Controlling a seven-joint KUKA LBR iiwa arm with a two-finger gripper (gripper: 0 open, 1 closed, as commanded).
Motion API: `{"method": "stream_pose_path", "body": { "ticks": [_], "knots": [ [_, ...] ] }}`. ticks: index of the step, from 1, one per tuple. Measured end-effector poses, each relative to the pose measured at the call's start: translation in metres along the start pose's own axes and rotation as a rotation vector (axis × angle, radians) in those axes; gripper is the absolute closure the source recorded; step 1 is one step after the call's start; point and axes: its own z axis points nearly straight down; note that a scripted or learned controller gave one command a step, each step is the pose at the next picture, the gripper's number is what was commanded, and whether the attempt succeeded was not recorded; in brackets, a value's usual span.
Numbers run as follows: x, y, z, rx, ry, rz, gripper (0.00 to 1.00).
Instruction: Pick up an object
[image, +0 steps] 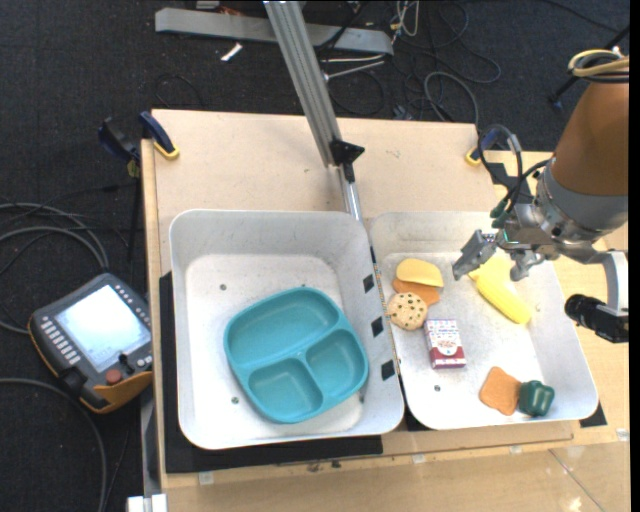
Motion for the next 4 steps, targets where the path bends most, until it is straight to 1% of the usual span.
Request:
{"method": "stream_pose_path", "body": {
  "ticks": [1, 2, 3, 4],
  "knots": [
    [0.0, 0.0, 0.0, -0.001, 0.0, 0.001, 0.0],
    [-0.003, -0.01, 0.051, 0.004, 0.0, 0.003, 0.0],
    [-0.002, -0.013, 0.116, 0.006, 0.001, 0.003, 0.0],
    [-0.011, -0.013, 0.174, 0.005, 0.0, 0.003, 0.0]
  ]
}}
